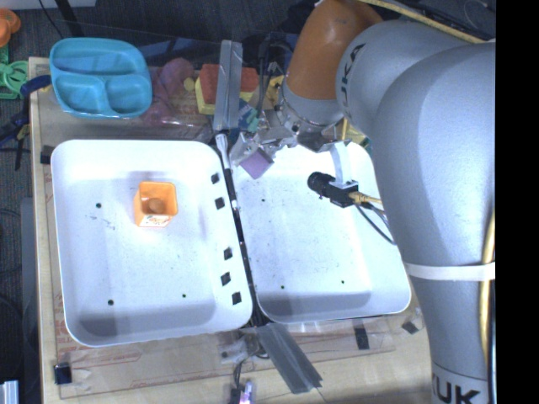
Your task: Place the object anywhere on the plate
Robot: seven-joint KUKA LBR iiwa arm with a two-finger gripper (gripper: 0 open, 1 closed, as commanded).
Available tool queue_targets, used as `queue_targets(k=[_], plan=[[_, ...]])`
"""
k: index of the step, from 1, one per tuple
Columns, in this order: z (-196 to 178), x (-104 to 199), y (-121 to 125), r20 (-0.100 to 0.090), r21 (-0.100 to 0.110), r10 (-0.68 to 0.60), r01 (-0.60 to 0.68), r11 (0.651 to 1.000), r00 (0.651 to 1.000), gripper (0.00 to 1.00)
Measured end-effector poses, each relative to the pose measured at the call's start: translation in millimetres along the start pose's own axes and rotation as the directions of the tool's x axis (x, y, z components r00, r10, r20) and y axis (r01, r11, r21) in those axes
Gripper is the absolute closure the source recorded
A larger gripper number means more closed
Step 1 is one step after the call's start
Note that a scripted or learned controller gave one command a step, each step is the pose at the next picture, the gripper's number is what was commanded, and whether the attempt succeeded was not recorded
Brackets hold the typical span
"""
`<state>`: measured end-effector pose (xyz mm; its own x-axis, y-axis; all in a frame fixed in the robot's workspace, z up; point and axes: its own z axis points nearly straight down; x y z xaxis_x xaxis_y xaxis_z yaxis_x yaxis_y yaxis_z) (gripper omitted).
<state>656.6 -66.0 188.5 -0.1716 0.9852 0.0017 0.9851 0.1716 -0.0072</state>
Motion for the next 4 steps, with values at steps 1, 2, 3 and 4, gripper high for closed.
queue_targets(k=[1,2,3,4], plan=[[0.8,80.9,2.4,0.000,0.002,-0.116,0.116,0.993,0.993,1.00],[-129.9,31.4,5.1,0.002,-0.002,-0.040,0.040,0.999,0.999,1.00],[-46.5,102.2,-47.4,0.002,0.003,-0.050,0.050,0.999,0.999,1.00],[-87.8,81.2,-92.1,0.002,0.001,0.029,-0.029,1.000,1.000,1.00]])
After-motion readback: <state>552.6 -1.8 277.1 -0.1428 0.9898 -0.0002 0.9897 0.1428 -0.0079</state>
